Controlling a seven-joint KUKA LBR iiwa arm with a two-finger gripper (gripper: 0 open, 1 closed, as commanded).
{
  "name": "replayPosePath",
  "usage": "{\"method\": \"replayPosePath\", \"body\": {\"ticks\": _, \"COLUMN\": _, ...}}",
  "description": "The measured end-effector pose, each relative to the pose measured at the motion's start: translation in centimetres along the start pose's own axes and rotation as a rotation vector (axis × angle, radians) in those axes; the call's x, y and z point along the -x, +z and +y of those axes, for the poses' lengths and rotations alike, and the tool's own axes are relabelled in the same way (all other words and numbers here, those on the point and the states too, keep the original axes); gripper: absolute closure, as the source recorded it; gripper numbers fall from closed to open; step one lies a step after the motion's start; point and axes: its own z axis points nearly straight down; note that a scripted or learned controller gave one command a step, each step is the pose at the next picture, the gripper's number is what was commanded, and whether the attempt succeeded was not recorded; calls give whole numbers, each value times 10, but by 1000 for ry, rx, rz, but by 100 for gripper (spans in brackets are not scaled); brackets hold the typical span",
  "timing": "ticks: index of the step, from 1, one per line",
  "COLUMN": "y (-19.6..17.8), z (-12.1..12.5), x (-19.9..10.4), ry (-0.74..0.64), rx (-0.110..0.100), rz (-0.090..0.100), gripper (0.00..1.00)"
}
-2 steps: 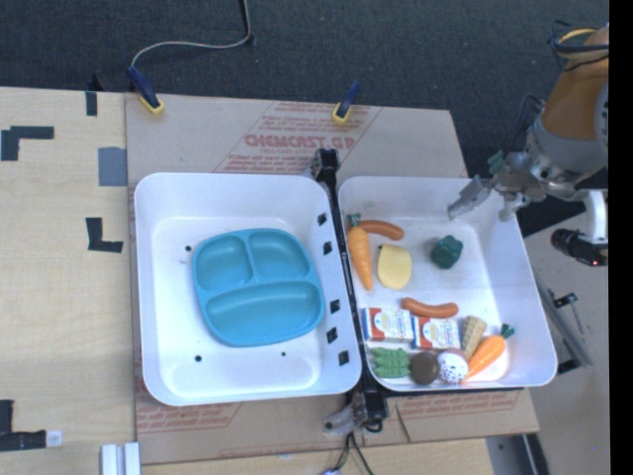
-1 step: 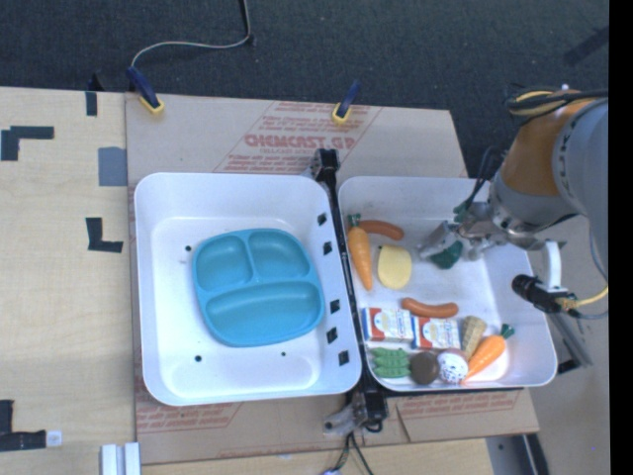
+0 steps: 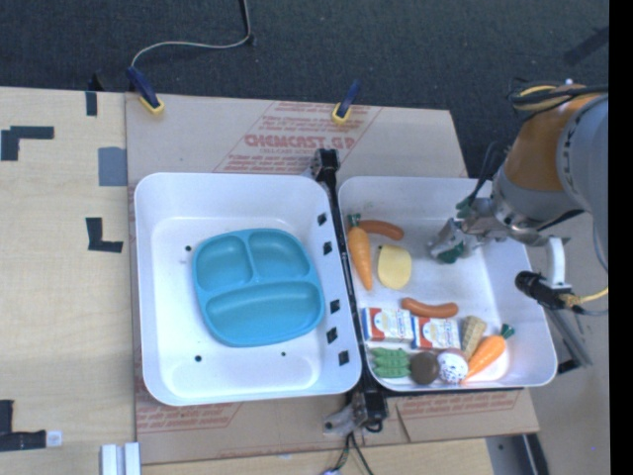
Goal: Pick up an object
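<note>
Landmark: the black divider clip strip (image 3: 334, 265) between the two bins.

Left bin (image 3: 158, 295), left of the strip — largest item on the bench is a blue sectioned plate (image 3: 259, 285), three compartments, lying flat mid-bin, well apart from the strip.

Right bin (image 3: 514, 295), right of the strip — holds all the small stuff, candidates for the pick:
- Arm (image 3: 554, 161), grey with orange band, reaches in over the bin's far-right corner. Gripper (image 3: 450, 245) sits low over bare bin floor, well right of the strip. Something small and green shows at its tip; can't tell if it's a held thing or part of the tool, and can't tell whether it's open or closed.
- Large carrot (image 3: 360, 255), orange, green top, just beside the strip, lying lengthwise along it.
- Two red-white cartons (image 3: 410, 328), side by side, near the strip toward the near wall.
- Yellow potato-like piece (image 3: 395, 266), touching the large carrot's right side.
- Far sausage (image 3: 381, 230), orange-red, near the carrot's top.
- Near sausage (image 3: 430, 308), just above the cartons.
- Small carrot (image 3: 487, 354), tilted, against the near wall, farthest from the strip.
- Tan corn-like piece (image 3: 473, 332), touching the small carrot.
- Green pea pods (image 3: 390, 363), near-wall corner by the strip.
- Brown round piece (image 3: 425, 367) and white speckled ball (image 3: 452, 368) — between pods and small carrot.
</note>
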Motion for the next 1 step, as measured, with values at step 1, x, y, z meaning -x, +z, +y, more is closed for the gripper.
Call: {"method": "replayPosePath", "body": {"ticks": 1, "y": 17, "z": 38, "x": -85, "ry": 0, "rx": 14, "rz": 0, "gripper": 100}}
